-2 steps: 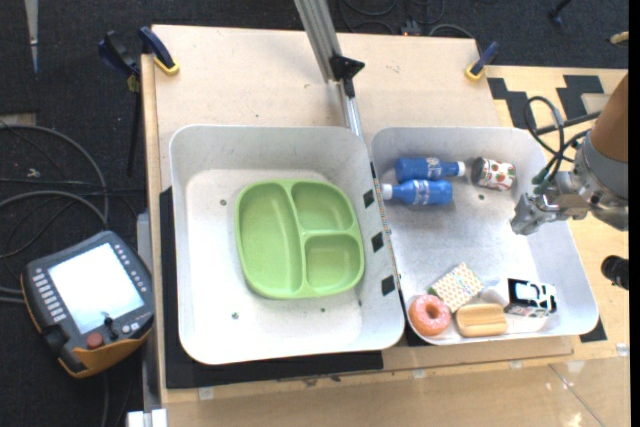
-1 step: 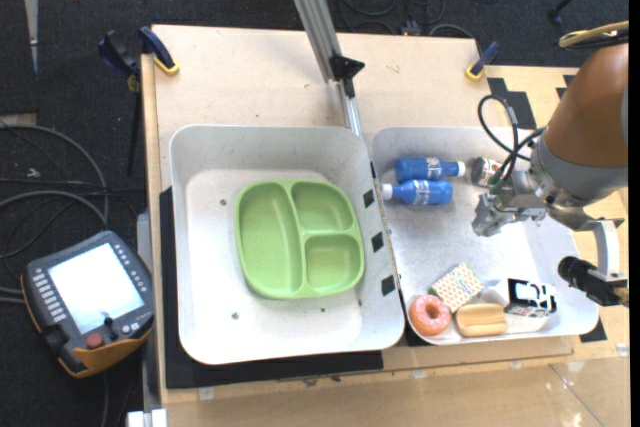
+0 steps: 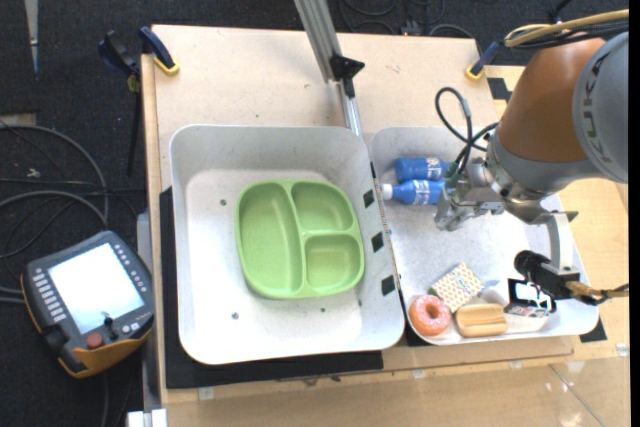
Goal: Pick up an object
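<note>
In the right bin point(image 3: 420, 137) a blue bottle with a white cap point(image 3: 412, 192) lies on its side at the far left, with a second blue bottle point(image 3: 418, 167) just behind it. My gripper point(image 3: 458, 211) hangs over the bin's middle, right beside the bottles' right ends. Along the bin's near edge lie a pink-frosted donut point(image 3: 431, 315), a tan bread roll point(image 3: 481, 319) and a small speckled white block point(image 3: 458, 286). A black and white object point(image 3: 532, 293) rests at the near right corner.
The left bin point(image 3: 200, 165) holds a green divided plate point(image 3: 300, 237). A metal pole point(image 3: 310, 0) slants over the bench's back. A teach pendant point(image 3: 88, 300) lies off the bench at the left. Black cables loop above the gripper.
</note>
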`<state>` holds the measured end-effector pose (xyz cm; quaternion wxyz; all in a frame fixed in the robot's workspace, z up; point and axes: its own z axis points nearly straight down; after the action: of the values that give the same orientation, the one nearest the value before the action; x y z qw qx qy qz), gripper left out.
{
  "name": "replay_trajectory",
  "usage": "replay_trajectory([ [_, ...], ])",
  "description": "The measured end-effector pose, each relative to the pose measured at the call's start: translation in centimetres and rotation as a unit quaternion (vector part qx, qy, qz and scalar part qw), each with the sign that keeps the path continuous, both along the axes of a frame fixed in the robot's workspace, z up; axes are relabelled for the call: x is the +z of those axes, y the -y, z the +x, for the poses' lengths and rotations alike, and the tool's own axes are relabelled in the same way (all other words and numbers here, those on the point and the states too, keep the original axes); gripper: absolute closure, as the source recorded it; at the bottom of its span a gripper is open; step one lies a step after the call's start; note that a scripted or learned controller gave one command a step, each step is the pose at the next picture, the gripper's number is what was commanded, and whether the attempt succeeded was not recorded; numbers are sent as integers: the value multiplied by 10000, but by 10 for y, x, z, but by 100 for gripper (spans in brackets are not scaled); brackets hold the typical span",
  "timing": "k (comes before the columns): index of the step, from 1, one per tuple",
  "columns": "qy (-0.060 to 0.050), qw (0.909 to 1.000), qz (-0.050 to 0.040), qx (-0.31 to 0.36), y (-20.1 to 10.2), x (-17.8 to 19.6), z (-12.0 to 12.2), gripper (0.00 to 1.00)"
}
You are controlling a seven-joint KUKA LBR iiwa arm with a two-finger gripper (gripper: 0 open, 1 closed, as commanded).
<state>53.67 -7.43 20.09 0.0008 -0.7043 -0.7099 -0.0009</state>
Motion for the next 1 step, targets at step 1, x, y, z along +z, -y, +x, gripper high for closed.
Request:
replay_trajectory([
  [1, -4, 10000, -3, -1, -55, -1, 0, 100],
])
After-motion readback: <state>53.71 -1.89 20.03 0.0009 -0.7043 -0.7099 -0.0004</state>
